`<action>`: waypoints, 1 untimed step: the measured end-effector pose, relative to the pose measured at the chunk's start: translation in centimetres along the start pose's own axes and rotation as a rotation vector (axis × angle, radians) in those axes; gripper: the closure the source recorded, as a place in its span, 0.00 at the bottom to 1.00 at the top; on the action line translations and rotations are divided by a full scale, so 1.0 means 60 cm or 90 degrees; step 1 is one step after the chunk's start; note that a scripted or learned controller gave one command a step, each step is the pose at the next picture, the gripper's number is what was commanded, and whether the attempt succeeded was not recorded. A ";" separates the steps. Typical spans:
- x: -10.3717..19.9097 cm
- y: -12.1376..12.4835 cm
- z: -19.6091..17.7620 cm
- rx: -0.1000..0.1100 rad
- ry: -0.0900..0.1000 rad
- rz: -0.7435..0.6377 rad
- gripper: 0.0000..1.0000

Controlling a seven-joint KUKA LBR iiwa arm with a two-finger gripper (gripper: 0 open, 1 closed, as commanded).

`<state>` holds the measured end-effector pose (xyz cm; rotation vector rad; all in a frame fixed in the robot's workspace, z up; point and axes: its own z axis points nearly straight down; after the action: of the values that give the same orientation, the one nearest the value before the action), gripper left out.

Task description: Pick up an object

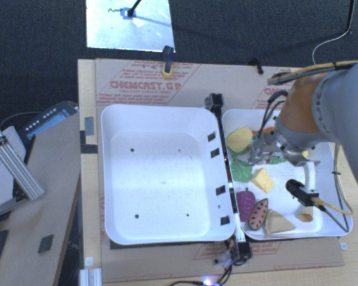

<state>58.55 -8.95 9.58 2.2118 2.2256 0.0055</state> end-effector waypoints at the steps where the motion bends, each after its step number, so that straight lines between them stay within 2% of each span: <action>1: 0.005 -0.173 0.008 0.009 0.001 0.006 1.00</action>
<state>48.18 -8.70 9.04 2.2294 2.2240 -0.0073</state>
